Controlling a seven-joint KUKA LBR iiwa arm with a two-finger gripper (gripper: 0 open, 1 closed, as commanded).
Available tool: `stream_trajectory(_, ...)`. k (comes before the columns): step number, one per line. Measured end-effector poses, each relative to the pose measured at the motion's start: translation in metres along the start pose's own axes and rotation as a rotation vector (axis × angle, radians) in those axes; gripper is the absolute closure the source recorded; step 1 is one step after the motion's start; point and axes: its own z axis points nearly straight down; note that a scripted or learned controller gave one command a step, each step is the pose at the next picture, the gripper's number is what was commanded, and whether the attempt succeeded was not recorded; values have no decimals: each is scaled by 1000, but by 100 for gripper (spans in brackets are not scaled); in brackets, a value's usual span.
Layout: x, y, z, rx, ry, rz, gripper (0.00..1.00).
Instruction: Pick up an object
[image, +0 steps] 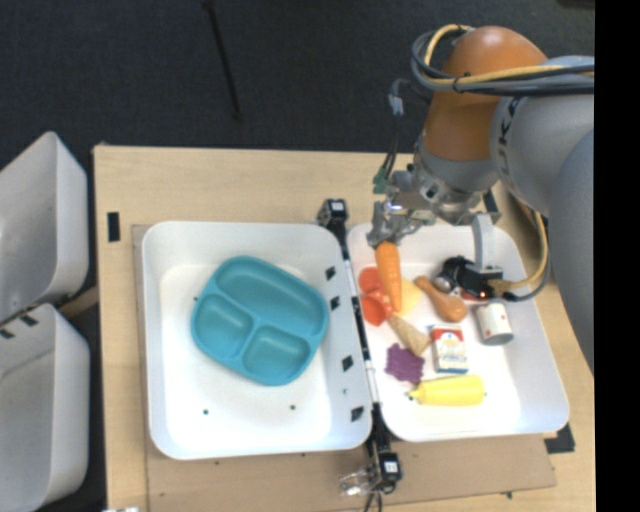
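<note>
Teal plate (260, 320) w/ 3 sections in white bin (165, 400). Orange carrot (388, 276), purple grapes (404, 364), yellow corn (452, 391), red & white carton (449, 349), tan bench (120, 190).

There are two white bins (160, 420). In the left bin lies one blue tray (260, 320). In the right bin I count one carrot (389, 275), one drumstick (441, 297), one yellow corn (450, 391), one purple piece (404, 364), one small box (449, 349) and one white can (492, 322).

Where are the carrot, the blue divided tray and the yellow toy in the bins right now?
carrot (388, 275): camera view, middle of its orange body, right bin.
blue divided tray (260, 320): camera view, centre where its dividers meet, left bin.
yellow toy (452, 391): camera view, middle of its body, near the right bin's front.
</note>
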Motion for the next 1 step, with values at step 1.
stream_trajectory(1,53,-8,18,2,-1,1,100)
